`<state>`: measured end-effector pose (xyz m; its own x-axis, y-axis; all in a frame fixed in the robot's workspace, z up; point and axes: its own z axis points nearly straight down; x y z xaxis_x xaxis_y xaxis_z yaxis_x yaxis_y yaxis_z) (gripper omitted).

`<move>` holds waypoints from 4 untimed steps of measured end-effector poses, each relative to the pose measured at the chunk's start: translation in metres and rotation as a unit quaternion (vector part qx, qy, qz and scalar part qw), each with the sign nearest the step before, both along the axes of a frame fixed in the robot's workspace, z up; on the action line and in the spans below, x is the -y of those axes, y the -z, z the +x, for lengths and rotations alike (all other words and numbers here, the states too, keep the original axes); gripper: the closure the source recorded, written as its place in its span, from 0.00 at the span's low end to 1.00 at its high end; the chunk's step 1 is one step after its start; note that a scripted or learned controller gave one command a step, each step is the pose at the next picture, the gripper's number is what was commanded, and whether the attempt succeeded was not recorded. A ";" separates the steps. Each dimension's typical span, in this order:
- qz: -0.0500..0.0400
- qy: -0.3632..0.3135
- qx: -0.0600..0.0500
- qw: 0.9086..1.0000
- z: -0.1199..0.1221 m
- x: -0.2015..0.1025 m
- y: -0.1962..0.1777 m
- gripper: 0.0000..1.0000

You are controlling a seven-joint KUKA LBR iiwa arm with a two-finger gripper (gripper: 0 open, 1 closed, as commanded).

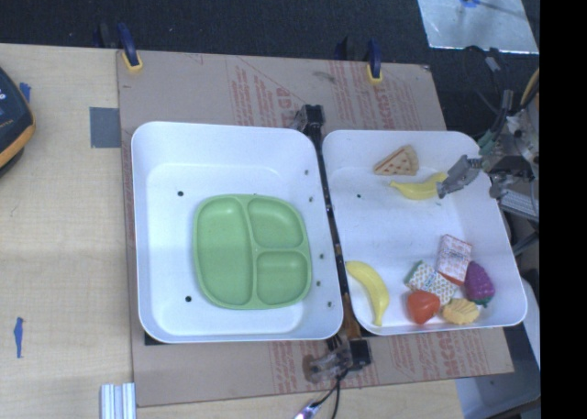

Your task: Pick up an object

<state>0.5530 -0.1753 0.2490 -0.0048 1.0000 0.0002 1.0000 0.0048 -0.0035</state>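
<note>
My gripper (pixel 477 182) hangs over the right bin's (pixel 394 234) far right part, open, with nothing between its fingers. Its left fingertip (pixel 451 184) is right beside the end of a small yellow banana (pixel 415 190). A tan triangular toast slice (pixel 395 162) lies just behind that banana. A larger banana (pixel 369 289) rests at the bin's near left. Clustered at the near right are a red tomato (pixel 422 307), a checkered packet (pixel 428 280), a pink-and-white carton (pixel 454 257), purple grapes (pixel 479 282) and a yellow toy (pixel 461 312).
The left bin (pixel 156 225) holds a green divided plate (pixel 250 250). Both bins sit on a cardboard sheet (pixel 275 87) clamped at the back. A black and orange device (pixel 11 119) lies at the bench's far left edge.
</note>
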 end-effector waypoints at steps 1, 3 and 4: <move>0.000 -0.001 0.000 1.000 0.091 -0.029 0.034 0.00; -0.001 -0.002 -0.001 1.000 0.090 -0.044 0.070 1.00; 0.000 0.000 0.001 1.000 0.082 -0.114 0.018 1.00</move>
<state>0.6346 -0.0616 0.2312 -0.0051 1.0000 0.0010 1.0000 0.0051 -0.0016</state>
